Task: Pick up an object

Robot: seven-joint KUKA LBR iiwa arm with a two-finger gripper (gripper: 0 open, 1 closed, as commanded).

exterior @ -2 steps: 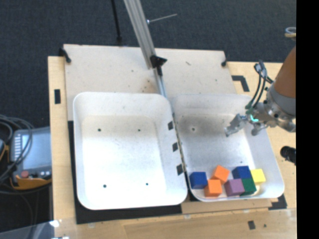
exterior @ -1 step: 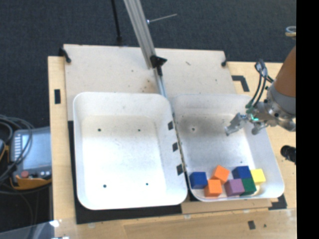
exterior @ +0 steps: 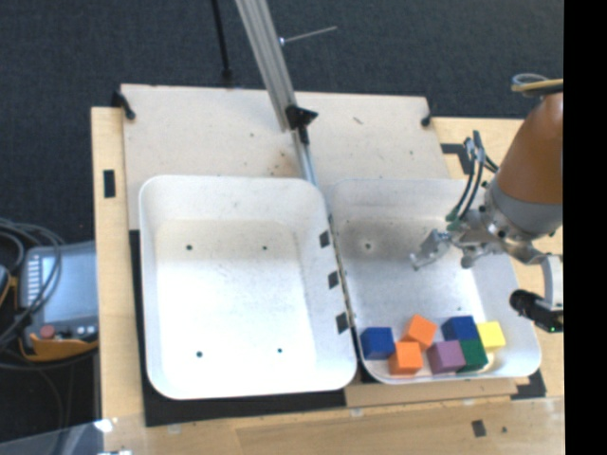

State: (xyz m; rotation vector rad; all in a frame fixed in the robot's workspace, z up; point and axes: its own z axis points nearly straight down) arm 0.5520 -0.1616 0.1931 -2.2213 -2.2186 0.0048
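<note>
Coloured small blocks [exterior: 432,344], blue, orange, purple, green and yellow, lie clustered at the near edge of the right shallow white bin [exterior: 379,216], while the grey two-finger gripper [exterior: 446,249] hangs above that bin's middle, empty, its spread unclear.

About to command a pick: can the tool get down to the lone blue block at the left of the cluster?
Probably yes. The tool hangs over bare bin floor, above the blue block, whose left and upper sides look free; only the orange block crowds its right.
</note>
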